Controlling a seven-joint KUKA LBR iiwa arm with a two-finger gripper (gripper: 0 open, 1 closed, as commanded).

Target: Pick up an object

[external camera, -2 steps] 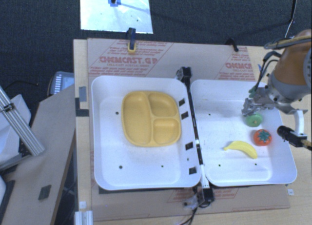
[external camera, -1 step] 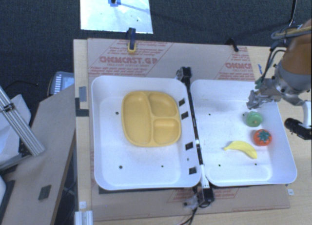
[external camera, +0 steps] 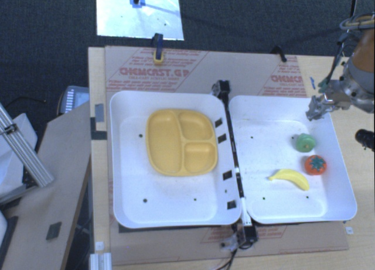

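Smooth glossy white plastic bins (external camera: 176, 219), matt yellow plastic tray (external camera: 180, 142), shiny plastic-looking banana (external camera: 290, 178), metallic pincer (external camera: 317, 109).

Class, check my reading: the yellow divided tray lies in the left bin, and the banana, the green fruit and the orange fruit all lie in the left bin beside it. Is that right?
Not quite. The yellow divided tray does lie in the left bin, but the banana, the green fruit and the orange fruit lie in the right bin, as the camera view shows.
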